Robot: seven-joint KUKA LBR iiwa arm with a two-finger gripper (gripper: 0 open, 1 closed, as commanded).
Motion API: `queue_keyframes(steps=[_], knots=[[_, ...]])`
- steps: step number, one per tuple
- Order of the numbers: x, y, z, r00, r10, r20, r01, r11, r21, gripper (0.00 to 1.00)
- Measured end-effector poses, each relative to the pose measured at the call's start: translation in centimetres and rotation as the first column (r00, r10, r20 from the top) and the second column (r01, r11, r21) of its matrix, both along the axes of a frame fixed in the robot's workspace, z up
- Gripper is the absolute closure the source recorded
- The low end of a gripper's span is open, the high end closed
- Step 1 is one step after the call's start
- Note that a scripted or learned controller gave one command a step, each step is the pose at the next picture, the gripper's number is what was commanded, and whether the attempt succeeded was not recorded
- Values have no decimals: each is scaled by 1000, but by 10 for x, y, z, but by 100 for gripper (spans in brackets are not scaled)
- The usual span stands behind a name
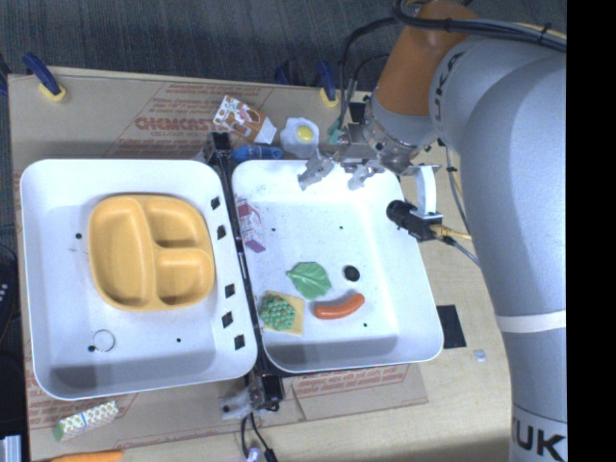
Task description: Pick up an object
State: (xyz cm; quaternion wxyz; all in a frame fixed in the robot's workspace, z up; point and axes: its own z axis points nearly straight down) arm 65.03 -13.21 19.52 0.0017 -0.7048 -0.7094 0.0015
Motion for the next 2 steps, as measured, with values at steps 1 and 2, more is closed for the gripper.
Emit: queue_keyframes(steps=[1, 2], knots=[[-55, -10, -104, 986, 167, 0, -167, 986, 1, 0], [-123, 30, -104, 990, 139, 0, -139, 990, 1, 0]])
